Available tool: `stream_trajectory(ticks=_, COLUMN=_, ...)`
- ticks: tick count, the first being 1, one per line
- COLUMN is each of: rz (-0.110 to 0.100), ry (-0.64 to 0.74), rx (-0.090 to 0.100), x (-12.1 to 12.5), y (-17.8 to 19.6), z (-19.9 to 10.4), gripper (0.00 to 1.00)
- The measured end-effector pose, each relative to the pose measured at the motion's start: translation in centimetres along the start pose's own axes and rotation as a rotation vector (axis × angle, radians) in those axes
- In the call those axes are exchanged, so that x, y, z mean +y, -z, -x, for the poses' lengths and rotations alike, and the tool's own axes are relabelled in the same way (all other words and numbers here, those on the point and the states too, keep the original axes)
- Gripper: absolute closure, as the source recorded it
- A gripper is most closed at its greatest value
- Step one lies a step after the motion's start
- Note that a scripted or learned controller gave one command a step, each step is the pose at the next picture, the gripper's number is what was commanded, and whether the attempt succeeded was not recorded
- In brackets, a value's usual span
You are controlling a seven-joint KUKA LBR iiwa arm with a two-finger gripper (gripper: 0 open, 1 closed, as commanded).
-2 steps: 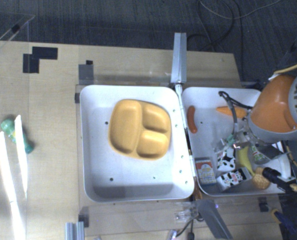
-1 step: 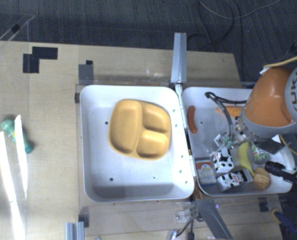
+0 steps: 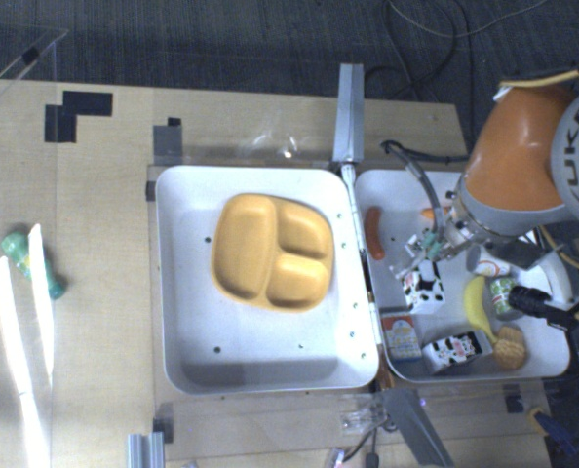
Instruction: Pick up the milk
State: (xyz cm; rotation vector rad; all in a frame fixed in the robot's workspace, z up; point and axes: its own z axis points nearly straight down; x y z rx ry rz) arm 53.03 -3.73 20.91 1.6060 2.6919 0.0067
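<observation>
A small carton with black-and-white cow patches, the milk (image 3: pixel 425 290), lies in the middle of the right bin (image 3: pixel 559 363). A second cow-patterned carton (image 3: pixel 457 349) lies on its side near that bin's front wall. My gripper (image 3: pixel 429 247) hangs over the right bin just behind the first carton, reaching in from the right under the grey arm and its orange band (image 3: pixel 512 159). I see nothing held in it, and its tip is small and cluttered in this view.
The right bin also holds a red sausage (image 3: pixel 373 234) by its left wall, a banana (image 3: pixel 478 303), a green can (image 3: pixel 502 294), a round cookie (image 3: pixel 510 348) and a small box (image 3: pixel 400 337). A yellow divided tray (image 3: pixel 272 252) lies in the left bin (image 3: pixel 187 349).
</observation>
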Motion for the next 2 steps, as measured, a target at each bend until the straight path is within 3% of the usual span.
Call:
stream_trajectory(ticks=1, rz=0.000, ry=-0.133, rx=-0.001, x=-1.0, y=6.5, z=1.3, gripper=1.00)
stream_trajectory(ticks=2, rz=-0.001, ry=-0.201, rx=-0.001, x=-5.0, y=11.7, z=0.7, gripper=1.00)
